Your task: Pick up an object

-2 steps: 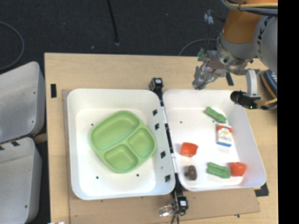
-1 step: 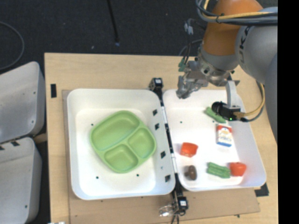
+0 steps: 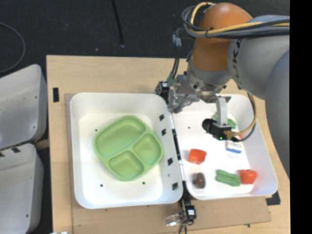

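The right bin [image 3: 258,145] holds a small orange-red piece [image 3: 197,155], a brown lump [image 3: 198,180], a green oblong piece [image 3: 227,177] and a red piece [image 3: 248,176], all along its near side. A small white and blue item [image 3: 234,147] lies by the bin's middle right. My gripper [image 3: 179,100] hangs over the far left corner of this bin, close to the divider between the bins. It is well apart from all the pieces, and nothing shows in its grip.
A green three-compartment plate [image 3: 128,147] lies in the middle of the left bin [image 3: 83,189]. The grey arm with its orange band [image 3: 217,38] covers the far right of the bench. Wooden bench edge [image 3: 107,65] runs behind the bins.
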Tool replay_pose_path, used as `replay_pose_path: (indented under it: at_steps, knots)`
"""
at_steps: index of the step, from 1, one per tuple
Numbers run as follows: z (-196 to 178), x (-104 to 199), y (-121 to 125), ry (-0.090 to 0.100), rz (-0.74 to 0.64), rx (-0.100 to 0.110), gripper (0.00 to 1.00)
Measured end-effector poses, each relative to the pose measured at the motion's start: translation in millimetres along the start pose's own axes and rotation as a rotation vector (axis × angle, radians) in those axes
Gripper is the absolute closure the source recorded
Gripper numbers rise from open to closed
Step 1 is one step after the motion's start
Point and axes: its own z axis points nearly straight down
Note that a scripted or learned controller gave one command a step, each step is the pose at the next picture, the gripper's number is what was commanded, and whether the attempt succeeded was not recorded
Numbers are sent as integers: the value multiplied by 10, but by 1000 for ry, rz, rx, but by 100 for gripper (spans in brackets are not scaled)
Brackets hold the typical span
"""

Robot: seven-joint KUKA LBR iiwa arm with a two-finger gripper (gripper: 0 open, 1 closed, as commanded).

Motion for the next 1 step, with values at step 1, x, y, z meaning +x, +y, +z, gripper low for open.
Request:
replay_pose_path:
  at_steps: [1]
  knots:
    - [-15, 425, -159, 0, 0, -1, 100]
